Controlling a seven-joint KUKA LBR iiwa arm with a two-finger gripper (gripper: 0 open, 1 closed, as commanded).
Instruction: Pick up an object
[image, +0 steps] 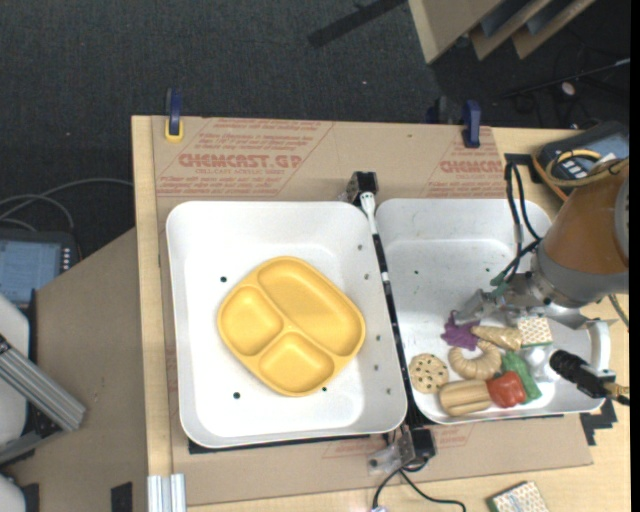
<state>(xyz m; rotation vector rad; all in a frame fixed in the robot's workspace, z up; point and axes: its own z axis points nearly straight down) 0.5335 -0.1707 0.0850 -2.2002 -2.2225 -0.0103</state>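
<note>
yellow tray (290, 325), white bins (190, 300), speckled tan cookie (429, 372)

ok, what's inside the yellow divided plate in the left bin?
Nothing visible: all three compartments of the yellow divided plastic plate show bare. The toy food is piled in the right white bin, partly covered by the gripper.

The arm (590, 245) is seen at the right side of the camera view, reaching in from the right edge. Its wide orange band is shown near the top, and the grey wrist part is seen just below the band. The arm is bent down and to the left. The gripper (490, 300) is held low at the end of the wrist, at the left of the grey part. It is pointed down and a little to the left. The gripper is small and dark in this view, and its tip is hard to make out.
</note>
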